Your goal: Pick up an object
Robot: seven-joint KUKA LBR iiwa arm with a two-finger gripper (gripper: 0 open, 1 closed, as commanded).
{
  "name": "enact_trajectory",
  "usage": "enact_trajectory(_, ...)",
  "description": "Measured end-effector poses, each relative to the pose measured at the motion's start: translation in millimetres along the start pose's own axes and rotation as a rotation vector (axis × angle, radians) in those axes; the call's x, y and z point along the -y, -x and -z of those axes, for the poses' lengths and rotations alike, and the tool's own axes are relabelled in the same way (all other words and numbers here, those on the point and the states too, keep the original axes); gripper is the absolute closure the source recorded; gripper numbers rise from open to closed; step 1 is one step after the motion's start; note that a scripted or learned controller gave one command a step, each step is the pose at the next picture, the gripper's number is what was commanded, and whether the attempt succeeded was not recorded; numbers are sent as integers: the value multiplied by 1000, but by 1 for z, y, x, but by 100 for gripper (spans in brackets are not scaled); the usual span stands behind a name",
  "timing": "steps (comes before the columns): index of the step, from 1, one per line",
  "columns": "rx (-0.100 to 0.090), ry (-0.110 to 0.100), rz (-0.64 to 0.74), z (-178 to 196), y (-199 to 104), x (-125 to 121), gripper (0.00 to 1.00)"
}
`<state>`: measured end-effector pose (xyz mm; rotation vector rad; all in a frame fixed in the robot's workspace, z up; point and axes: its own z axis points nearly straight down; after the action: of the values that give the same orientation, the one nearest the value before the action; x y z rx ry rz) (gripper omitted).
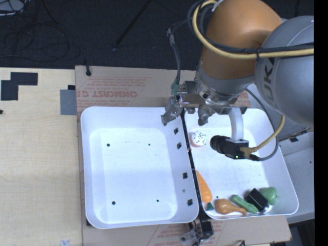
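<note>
My gripper (pixel 185 118) hangs over the far end of the divider between the two bins, open, with one finger (pixel 168 118) on the left bin's side and the other in the right bin. Nothing sits between them. A small white die with dark dots (pixel 199 138) lies in the right bin (pixel 271 158), just in front of the right-hand finger and apart from it. Along the divider, nearer the front, lies an orange carrot (pixel 204 187). A tan gourd (pixel 225 206), a green piece (pixel 243 204), a black block (pixel 256 199) and a green pepper (pixel 269 193) cluster in the front corner.
The left bin (pixel 133 168) shows only its white floor. A black cylinder with a green light (pixel 228 146), attached to the arm by a cable, hangs over the right bin beside the die. The arm's large orange and grey body covers the right bin's far side.
</note>
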<state>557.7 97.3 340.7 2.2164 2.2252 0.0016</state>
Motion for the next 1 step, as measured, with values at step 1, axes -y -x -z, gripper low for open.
enact_trajectory(1, 2, 12, -8, 143, 64, -6, 0)
